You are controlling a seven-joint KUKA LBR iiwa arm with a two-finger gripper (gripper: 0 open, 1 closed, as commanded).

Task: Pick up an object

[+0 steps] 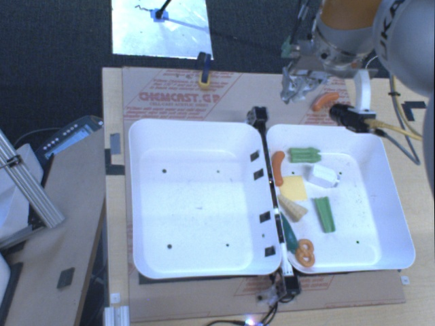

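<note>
The gripper [297, 91] hangs above the bench beyond the far rim of the right bin [391, 182], and whether it is open or closed cannot be determined. An orange sausage-shaped piece [325, 100] lies on the bench just beside the gripper, outside that bin. Inside the right bin lie a green block [304, 155], a white block [323, 176], a yellow square [294, 188], a green stick [324, 214], an orange curved piece [278, 168] and an orange pretzel-shaped piece [305, 252] near its front rim.

"CHEMCAST GP" on board [178, 95]
</note>
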